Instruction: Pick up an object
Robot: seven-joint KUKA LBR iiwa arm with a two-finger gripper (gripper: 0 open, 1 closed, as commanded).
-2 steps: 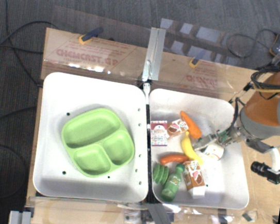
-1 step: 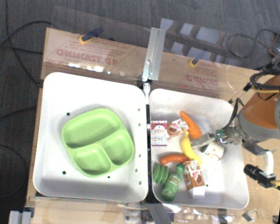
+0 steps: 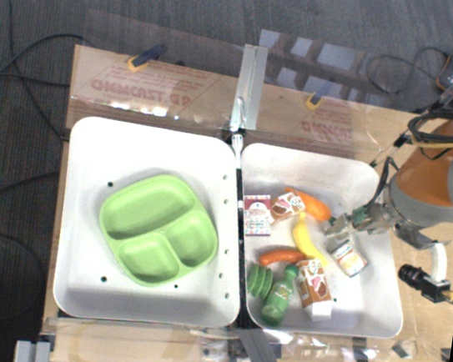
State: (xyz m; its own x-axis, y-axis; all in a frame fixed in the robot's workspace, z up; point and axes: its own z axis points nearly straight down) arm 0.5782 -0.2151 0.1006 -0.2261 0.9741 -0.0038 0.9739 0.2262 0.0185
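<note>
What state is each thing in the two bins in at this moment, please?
green divided plate: upright, flat in the left bin.
banana: lying in the right bin, beside the gripper.
green bottle: on its side.
juice carton: lying flat.
small box: lying just below the gripper.
gripper: low inside the right bin.

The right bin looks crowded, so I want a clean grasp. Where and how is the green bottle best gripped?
Probably the green bottle across its mid-body, coming from straight above: it lies on its side, cap up-right, and its long flanks seem narrow enough to span, though the cucumber slices crowd its left.
</note>
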